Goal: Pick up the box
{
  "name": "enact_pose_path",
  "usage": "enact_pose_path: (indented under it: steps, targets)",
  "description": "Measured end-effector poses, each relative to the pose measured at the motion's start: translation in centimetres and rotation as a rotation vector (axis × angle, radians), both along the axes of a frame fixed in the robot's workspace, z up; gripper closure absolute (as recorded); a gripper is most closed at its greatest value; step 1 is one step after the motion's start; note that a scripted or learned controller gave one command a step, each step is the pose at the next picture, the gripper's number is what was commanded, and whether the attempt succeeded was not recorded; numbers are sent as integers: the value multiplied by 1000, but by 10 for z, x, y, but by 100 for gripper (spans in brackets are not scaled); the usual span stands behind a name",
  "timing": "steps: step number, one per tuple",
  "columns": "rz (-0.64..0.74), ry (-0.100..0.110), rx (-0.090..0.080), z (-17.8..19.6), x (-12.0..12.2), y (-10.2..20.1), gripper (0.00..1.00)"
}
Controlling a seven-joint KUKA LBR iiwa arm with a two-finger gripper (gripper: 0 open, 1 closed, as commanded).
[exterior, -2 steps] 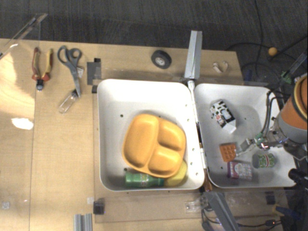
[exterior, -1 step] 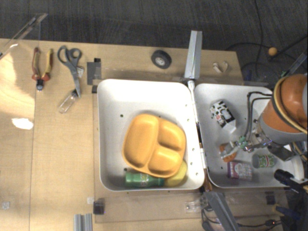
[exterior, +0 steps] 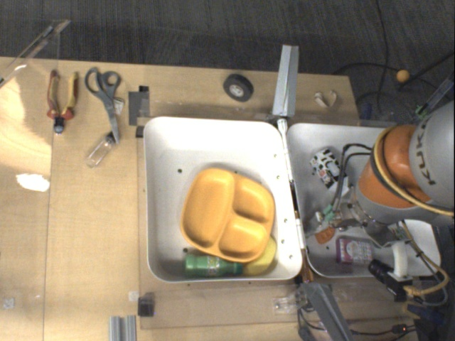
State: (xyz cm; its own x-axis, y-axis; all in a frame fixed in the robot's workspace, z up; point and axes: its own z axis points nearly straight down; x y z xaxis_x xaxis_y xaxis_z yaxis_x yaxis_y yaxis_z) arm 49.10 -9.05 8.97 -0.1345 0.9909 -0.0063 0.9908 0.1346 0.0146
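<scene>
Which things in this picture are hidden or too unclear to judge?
- Gripper: camera view, under the arm; fingers hidden.
- Purple box: label too small to read.
- Green bottle and yellow item: partly under the yellow tray.
- Black-and-white object: too small to identify.

The wooden bench bears two white bins, scissors, pliers and tape roll.

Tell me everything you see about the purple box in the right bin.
The purple box is small, with a pale label on its top face. It looks like cardboard or a carton. It lies flat near the front edge of the right bin, just below the arm. Print is too small to read.
</scene>
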Motion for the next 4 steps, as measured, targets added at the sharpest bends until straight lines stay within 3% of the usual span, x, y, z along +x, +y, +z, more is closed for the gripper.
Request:
enact_pose_path:
  steps: [1, 2, 3, 4]
  targets:
    - [3, -9, -2, 12, 3, 0, 100]
    - [25, 9, 3, 96, 78, 11, 100]
    - [-169, 11, 6, 106, 35, 55, 100]
    - [-458, 13, 8, 94, -3, 17, 100]
